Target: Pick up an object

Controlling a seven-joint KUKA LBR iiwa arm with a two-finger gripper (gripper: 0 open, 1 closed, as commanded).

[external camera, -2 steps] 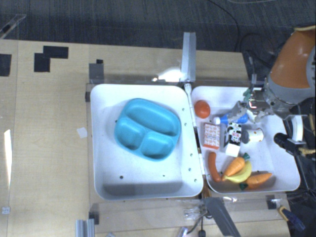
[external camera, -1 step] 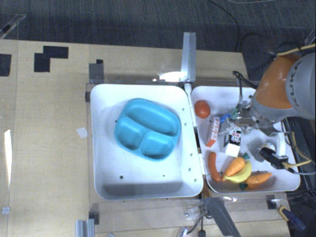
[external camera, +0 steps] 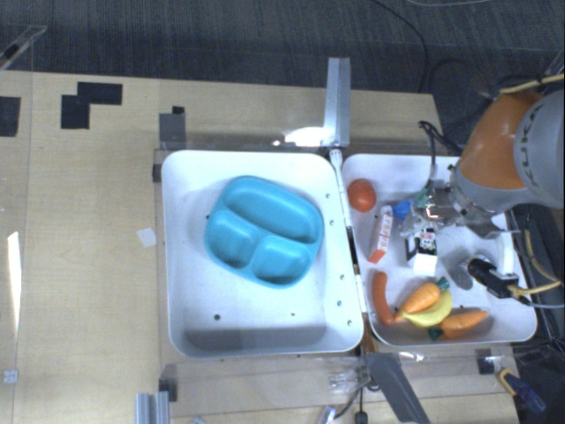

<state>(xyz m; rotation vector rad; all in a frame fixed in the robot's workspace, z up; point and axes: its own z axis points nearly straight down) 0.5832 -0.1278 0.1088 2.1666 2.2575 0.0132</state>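
Tool (external camera: 425, 244) low over the middle of the right bin (external camera: 397, 170), hanging from the grey arm (external camera: 538, 162) with its orange band, which comes in from the right. Whether it is open or closed cannot be told from this angle, nor whether it grips anything.

Right bin, candidate objects:
- red-orange ball (external camera: 360, 194), near the far left corner, apart from the tool.
- red-and-white tube (external camera: 383, 235), lying along the left wall, just left of the tool.
- small blue item (external camera: 402, 210), between ball and tool; too small to identify.
- red sausage-shaped piece (external camera: 380, 297), near the front left corner.
- orange carrot (external camera: 419, 296), lying on a yellow banana (external camera: 433, 314), just in front of the tool.
- second carrot (external camera: 463, 321), at the front wall, touching the banana's right end.

Left bin (external camera: 194, 307): one blue divided plate (external camera: 263, 230), three compartments, sitting slightly toward the far side, well apart from the tool.

Both bins sit side by side on the pale counter (external camera: 79, 254). Metal post (external camera: 338, 95) stands upright at the far end of the seam between them.
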